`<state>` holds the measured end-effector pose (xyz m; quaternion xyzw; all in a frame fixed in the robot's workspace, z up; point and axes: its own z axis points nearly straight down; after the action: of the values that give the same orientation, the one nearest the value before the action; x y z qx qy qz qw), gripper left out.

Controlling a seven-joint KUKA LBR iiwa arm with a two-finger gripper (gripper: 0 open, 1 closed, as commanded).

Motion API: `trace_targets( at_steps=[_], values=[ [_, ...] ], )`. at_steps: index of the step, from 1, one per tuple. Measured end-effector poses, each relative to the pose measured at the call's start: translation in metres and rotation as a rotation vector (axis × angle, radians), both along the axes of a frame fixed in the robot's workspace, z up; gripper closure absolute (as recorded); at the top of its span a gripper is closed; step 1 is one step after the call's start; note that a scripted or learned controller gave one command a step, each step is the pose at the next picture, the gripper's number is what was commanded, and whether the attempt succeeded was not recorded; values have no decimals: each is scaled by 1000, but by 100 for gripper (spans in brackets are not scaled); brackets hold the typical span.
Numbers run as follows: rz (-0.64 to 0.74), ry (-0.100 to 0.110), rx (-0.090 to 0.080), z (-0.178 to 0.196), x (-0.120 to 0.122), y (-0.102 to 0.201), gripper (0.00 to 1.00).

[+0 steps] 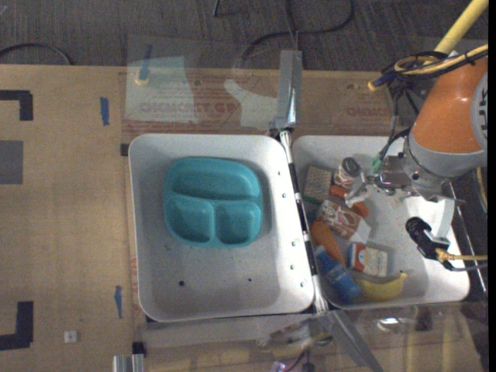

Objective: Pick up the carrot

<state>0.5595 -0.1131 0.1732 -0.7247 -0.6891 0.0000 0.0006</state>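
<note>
The carrot (328, 243) is an orange, tapered piece lying in the right bin (446, 281) near its left wall, between a brown carton (342, 218) and a blue item (339, 277). My gripper (364, 187) reaches in from the right and hangs over the upper middle of that bin, beside a small can (350, 169) and small orange pieces (359, 206). It is above and to the right of the carrot, apart from it. The carrot lies on the bin floor.
The left bin (155, 270) holds a teal divided plate (213, 200). The right bin also has a tan box (318, 182), a small milk carton (372, 260) and a banana (384, 286) at the front. A black cabled part (422, 235) hangs off the arm.
</note>
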Motion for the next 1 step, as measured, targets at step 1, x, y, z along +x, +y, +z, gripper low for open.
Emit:
trace_targets(
  at_steps=[1],
  values=[
    [20, -38, -4, -52, -4, 13, 0]
  ],
)
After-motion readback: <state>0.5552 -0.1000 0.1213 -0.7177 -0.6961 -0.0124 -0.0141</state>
